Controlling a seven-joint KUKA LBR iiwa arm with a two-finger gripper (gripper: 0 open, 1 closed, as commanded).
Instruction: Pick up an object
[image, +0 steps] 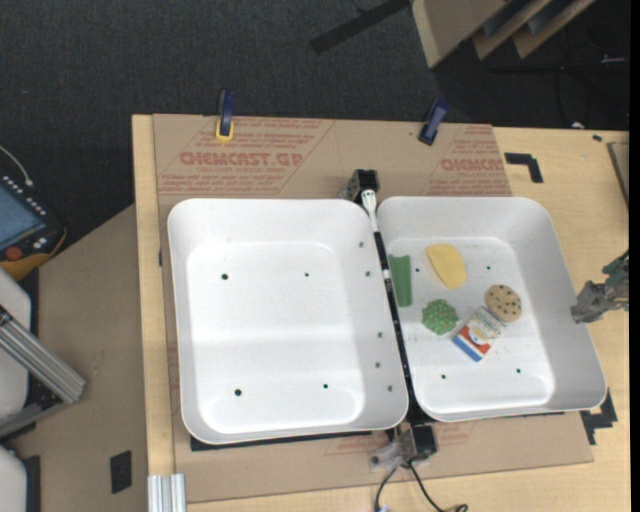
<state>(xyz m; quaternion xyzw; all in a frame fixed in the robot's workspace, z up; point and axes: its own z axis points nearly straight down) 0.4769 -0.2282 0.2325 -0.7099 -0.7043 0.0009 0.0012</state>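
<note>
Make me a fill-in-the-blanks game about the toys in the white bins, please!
1. The flat yellow oval piece lies in the ____ shallow white bin.
2. The long upright block beside the divider is coloured ____.
3. The round tan cookie with dark dots sits to the ____ of the bumpy green ball.

Missing words: right; green; right

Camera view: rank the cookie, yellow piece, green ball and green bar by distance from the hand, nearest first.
The hand sits at the right bin's right edge.
1. Cookie, right side of that bin, closest to the hand.
2. Yellow piece, toward the bin's middle, farther back.
3. Green ball, just left of the yellow piece and lower; close to it in distance.
4. Green bar, by the bin's left wall.
</note>
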